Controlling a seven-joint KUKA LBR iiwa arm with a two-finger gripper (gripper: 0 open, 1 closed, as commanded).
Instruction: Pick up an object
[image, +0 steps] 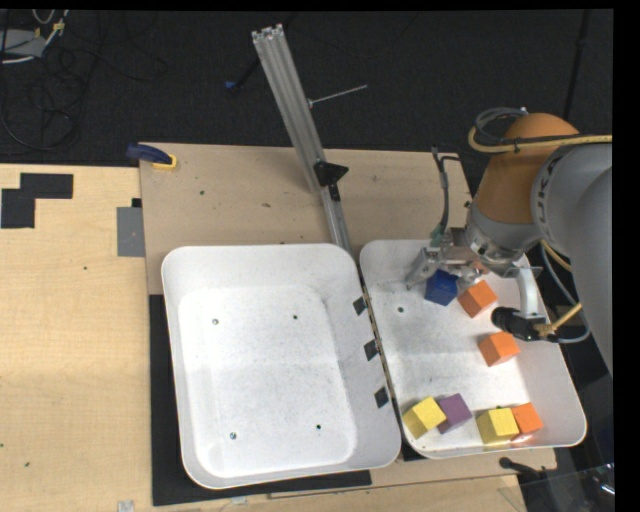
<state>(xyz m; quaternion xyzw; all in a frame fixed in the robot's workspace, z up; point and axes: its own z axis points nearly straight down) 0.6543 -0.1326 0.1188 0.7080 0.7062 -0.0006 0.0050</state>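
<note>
My end effector (447, 266) sits low over the blue block (440, 289) at the right bin's (410, 400) far end; whether it grips, I cannot tell. An orange block (478, 298) crowds just right, so I should lift straight.

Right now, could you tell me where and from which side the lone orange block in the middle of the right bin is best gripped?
Grip the orange block across two opposite flat faces, coming straight down from above. It sits apart from its neighbours, so fingers should fit on either side.
</note>
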